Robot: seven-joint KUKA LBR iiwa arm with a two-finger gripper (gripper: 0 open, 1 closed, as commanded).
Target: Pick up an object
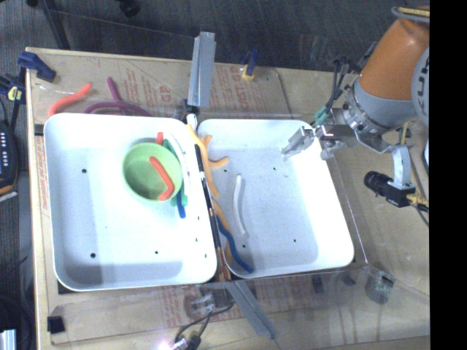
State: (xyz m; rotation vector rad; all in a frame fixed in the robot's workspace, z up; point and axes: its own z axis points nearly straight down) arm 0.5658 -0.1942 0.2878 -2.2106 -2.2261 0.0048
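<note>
- Sitting side by side on the bench (306,312) are 2 shallow white bins, their inner rims touching along the middle.
- The left bin (87,246) has a green bowl (148,173) near its upper middle, with a red curved piece (164,175) lying across it; the lower half and left strip of this bin are open floor.
- A blue piece (180,208) and a green strip lie just beside the bowl's right edge, close to the shared rim.
- The right bin (332,228) keeps its things on its left side: an orange piece (210,168) near the shared rim, a white curved strip (238,204) a little right of it, and a blue strip (232,252) along the lower left wall.
- The right half of that bin, from the middle to the right wall, is bare floor with room to move.
- Outside the bins, at the bench's upper left, lie an orange piece (69,98) and a purple loop (117,106).
- The arm (390,57) reaches in from the right, its orange band high at the upper right corner, wrist angled down and leftward.
- The gripper (298,143) hangs over the upper right part of the right bin, well apart from the white curved strip and the orange piece.
- Its claw looks released, with nothing seen between the fingers.
</note>
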